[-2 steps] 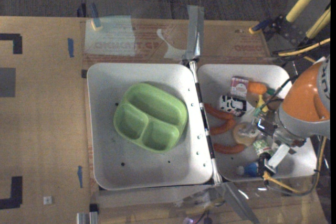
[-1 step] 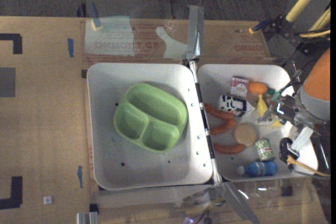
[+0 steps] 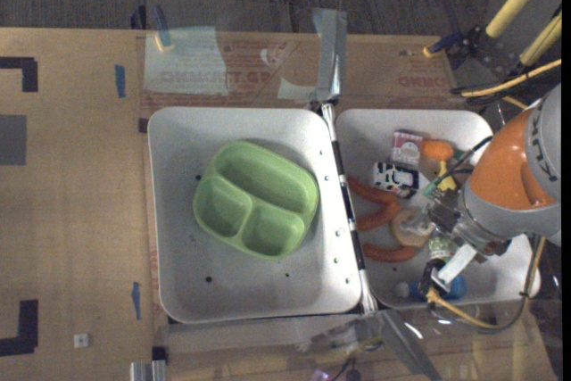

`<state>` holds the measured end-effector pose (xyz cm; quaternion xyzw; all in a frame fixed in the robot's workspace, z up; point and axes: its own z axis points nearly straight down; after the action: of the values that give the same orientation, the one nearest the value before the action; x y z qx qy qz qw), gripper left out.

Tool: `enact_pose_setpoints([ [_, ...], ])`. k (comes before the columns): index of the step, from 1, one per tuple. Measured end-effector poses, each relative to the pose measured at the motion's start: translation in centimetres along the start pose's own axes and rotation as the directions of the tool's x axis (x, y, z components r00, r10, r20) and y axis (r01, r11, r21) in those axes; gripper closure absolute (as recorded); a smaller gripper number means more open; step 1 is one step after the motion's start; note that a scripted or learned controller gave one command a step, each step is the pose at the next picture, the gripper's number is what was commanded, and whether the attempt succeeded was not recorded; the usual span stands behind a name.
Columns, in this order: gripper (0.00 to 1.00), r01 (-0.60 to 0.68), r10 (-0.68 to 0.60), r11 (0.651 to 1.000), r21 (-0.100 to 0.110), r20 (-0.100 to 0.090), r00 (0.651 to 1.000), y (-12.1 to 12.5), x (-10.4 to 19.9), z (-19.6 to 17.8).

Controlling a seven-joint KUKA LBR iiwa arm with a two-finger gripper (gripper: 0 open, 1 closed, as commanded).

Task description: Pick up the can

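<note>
The gripper (image 3: pixel 443 268) hangs low over the right bin (image 3: pixel 385 128); whether it is wide or narrow cannot be told. Just below it lies a small blue rounded thing (image 3: pixel 453 286). Just left of it lies the can (image 3: pixel 412 227), round tan end up, ringed by a curved orange-red piece (image 3: pixel 385 252). Beyond sit a black-and-white printed pack (image 3: pixel 395 178), a red-and-white carton (image 3: pixel 408 146), lettering unreadable, and an orange ball (image 3: pixel 437 150). Far left, the left bin (image 3: pixel 178 272) bears a glossy green three-compartment plate (image 3: pixel 256 200).

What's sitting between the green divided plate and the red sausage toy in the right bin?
In the camera view, only bare white floor of the left bin and the two bins' adjoining rims lie between the green divided plate and the red sausage toy.
</note>
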<state>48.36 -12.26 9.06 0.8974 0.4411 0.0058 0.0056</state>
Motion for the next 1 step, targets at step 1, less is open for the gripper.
enact_pose_setpoints([
  [1,0.00,-0.082,0.082,0.997,-0.001,0.001,0.997,9.55,0.98,-0.02],
])
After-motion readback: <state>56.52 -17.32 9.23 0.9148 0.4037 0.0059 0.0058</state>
